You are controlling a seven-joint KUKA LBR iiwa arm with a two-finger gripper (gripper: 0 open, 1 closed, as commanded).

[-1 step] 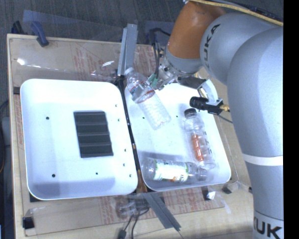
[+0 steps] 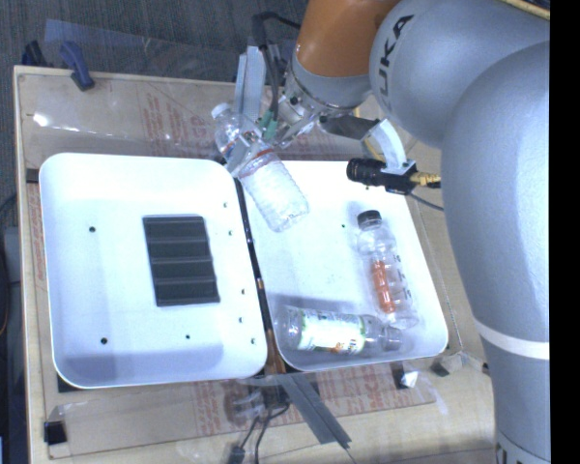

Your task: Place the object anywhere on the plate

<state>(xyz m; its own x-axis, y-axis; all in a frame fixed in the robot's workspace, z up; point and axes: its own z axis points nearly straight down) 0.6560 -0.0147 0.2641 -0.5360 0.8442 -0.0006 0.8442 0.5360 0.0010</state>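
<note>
A dark ribbed rectangular plate [image 2: 181, 259] lies flat in the middle of the left bin [image 2: 77, 191]. My gripper [image 2: 244, 143] hangs over the back edge where the two bins meet. It is shut on the neck of a clear empty plastic bottle [image 2: 275, 193]. The bottle tilts down and to the right, with its body over the back left corner of the right bin [image 2: 319, 240]. The gripper and bottle are to the right of the plate and farther back.
In the right bin a clear bottle with orange contents [image 2: 383, 269] lies near the right wall, and a bottle with a green-and-white label [image 2: 336, 333] lies along the front wall. The big grey arm covers the right side.
</note>
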